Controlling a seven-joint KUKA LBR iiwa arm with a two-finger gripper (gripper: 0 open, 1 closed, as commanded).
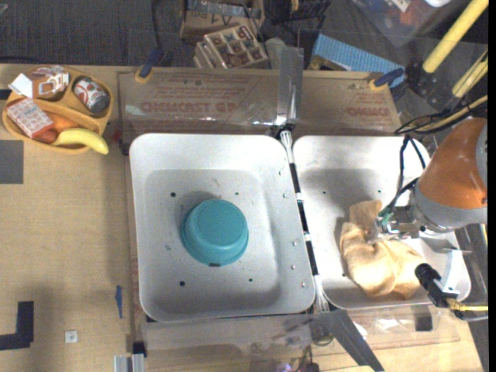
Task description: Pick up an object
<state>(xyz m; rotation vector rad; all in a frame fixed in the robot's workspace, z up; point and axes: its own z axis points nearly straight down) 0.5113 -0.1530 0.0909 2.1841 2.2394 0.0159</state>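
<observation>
Your end effector (385, 225) is down inside the right bin (333, 165), pressed against the upper part of a crumpled tan cloth (376, 258). From this slanted view you cannot tell how it is set on the fabric, because the wrist and its cabling cover the tips. The cloth looks bunched up just under and to the lower left of the end effector, and it may be touching the tips, though the contact point is hidden. Most of the cloth spreads away from the end effector toward the bin's near edge.

Well to the left of the end effector, across the divider between the two bins, a teal bowl (215, 232) sits upside down near the middle of the left bin (151, 177). It is well apart from the cloth.

Far off to the upper left of the end effector, on the table (62, 239), a yellow tray (56, 113) holds toy food, including a banana (84, 139).
</observation>
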